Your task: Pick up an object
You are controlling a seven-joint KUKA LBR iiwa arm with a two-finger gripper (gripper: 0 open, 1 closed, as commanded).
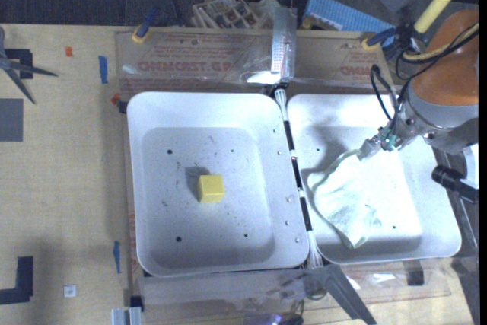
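A crumpled white cloth (346, 198) was seen lying in the right bin (437, 243), pinched at its upper corner by the gripper (374, 146). It was judged soft, light and floppy, so a bunched fold was reckoned best grabbed.

Cloth (346, 198) at hand (370, 149) (right bin (441, 243))

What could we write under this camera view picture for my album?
Grey robot arm's gripper lifts a crumpled white cloth by its corner in the right bin; small yellow block waits in the left bin.
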